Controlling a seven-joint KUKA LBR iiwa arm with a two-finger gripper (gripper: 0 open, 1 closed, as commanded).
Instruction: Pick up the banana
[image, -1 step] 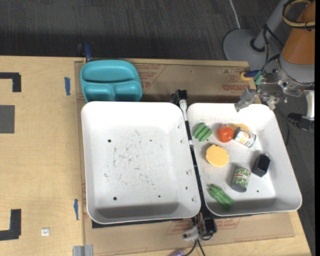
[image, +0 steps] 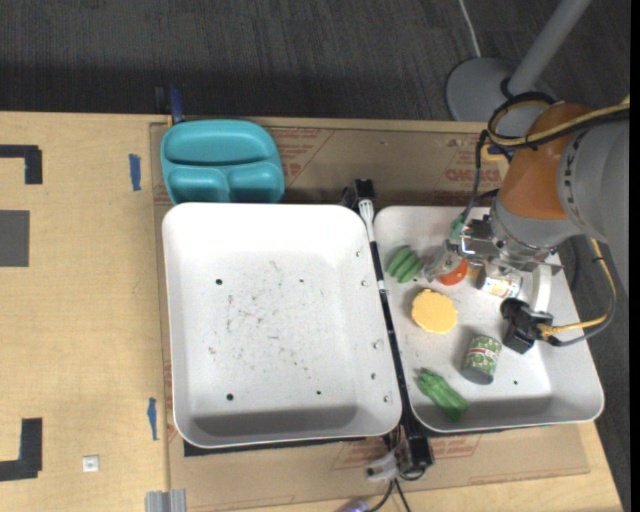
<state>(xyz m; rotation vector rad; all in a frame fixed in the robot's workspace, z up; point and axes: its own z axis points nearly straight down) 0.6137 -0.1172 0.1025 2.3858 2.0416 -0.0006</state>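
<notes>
**Reaching into the right bin, banana not clearly made out**

Reaching in from the right, the grey arm (image: 535, 190) with its orange band bends down over the far part of the right bin (image: 580, 400). The gripper (image: 462, 262) sits low there, just beside a small orange-red piece (image: 455, 272). The wrist hides its tips, so I cannot tell whether the grip is wide, narrow or closed on anything.

Several things lie loose in that bin. A ribbed green piece (image: 404, 264) lies near the divider between the bins. A round yellow piece (image: 435, 312) lies near the middle, and a green can (image: 482, 357) lies tilted towards the near side. A second green piece (image: 442, 392) lies close to the near rim. I cannot tell which of these, if any, is the banana. The yellow piece is the only yellow thing, and it looks round rather than long.

The left bin (image: 270, 320) has a scuffed white floor. A teal tray (image: 222, 160) stands on the worktop (image: 80, 300), touching that bin's far edge.
</notes>
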